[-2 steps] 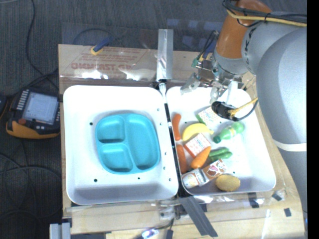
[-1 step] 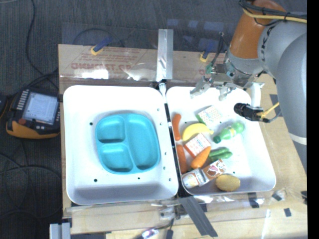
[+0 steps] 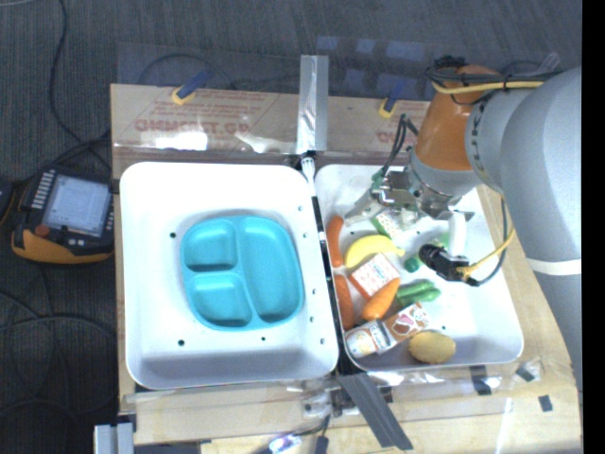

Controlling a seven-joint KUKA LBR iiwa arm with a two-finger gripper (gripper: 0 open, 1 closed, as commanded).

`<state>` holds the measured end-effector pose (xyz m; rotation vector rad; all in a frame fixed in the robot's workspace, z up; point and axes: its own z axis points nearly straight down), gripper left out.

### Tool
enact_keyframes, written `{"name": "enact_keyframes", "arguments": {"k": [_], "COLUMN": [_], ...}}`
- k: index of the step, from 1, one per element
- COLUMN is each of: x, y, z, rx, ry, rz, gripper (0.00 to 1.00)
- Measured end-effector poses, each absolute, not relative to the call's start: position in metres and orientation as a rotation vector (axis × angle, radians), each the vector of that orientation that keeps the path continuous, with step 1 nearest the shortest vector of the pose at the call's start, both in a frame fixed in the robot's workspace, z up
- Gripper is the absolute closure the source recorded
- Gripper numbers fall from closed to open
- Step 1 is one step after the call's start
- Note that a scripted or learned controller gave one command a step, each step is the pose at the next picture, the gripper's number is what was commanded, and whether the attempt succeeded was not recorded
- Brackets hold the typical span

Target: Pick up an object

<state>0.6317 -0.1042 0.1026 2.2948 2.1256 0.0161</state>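
Toward the upper right of the frame, over the right-hand white bin, my gripper hangs low above the heap of toy food. Whether it is spread or closed I cannot tell, for my own wrist and the orange band cover it, and I see nothing gripped.

Just below it lies a yellow lemon, rounded and bright, touching a small orange-and-white carton. A green piece beside the lemon is half hidden under my wrist. An orange carrot leans against the carton, with a green pepper at its right. Lower down sit a labelled packet and a brown potato. A long orange piece lies along the bin's left wall.

Left of centre, the other white bin holds a blue sectioned tray.
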Motion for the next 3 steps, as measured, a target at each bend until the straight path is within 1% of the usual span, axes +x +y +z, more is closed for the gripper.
{"name": "enact_keyframes", "arguments": {"k": [1,2,3], "x": [0.599,0.606,0.572], "y": [-0.112,-0.089,-0.117], "z": [0.09,0.183,0.09], "rx": [2.317,2.186,2.242], "ry": [2.106,2.26,2.194], "rz": [0.006,0.0,0.005], "gripper": [0.0,0.0,0.0]}}
